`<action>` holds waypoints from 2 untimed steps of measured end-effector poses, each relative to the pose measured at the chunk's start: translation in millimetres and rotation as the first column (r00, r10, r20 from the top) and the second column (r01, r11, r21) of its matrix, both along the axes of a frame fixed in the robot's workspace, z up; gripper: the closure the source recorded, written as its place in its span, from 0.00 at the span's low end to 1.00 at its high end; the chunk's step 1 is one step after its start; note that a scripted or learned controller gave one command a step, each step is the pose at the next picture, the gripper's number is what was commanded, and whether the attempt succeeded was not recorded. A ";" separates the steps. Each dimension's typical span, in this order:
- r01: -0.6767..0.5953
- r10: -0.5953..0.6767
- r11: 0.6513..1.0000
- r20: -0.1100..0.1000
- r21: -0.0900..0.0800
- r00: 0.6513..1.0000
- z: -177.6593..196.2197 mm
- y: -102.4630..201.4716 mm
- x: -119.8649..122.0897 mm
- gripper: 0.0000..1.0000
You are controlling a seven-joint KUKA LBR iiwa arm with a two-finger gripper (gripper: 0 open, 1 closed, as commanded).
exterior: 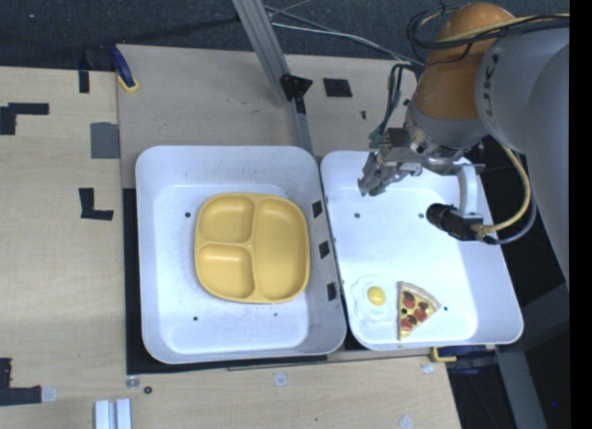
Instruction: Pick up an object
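A toy fried egg point(373, 297) and a toy pizza slice point(413, 310) lie side by side at the near end of the right bin point(481, 270). A yellow divided plate point(252, 248) sits in the middle of the left bin point(166, 233). My gripper point(375, 180) hangs over the far left part of the right bin, well away from the egg and the pizza slice. Its fingers point down and to the left, close together, and I see nothing between them.
A grey metal pole point(264, 34) slants across the bench behind the bins. The arm's black cable and connector point(453, 221) hang over the right bin's right side. Black tape marks dot the wooden bench on the left.
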State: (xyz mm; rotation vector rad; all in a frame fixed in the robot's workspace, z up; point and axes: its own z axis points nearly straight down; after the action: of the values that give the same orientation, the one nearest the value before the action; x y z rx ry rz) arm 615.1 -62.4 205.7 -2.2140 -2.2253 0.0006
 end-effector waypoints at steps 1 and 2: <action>-0.001 0.001 1.000 0.000 0.000 1.000 -2.9 57.9 -1.1 1.00; -0.002 0.002 1.000 0.000 0.000 1.000 12.5 108.9 -14.7 1.00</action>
State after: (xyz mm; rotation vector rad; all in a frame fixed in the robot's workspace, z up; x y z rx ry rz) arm 600.4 46.5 218.2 -2.2121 -2.2274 -0.0002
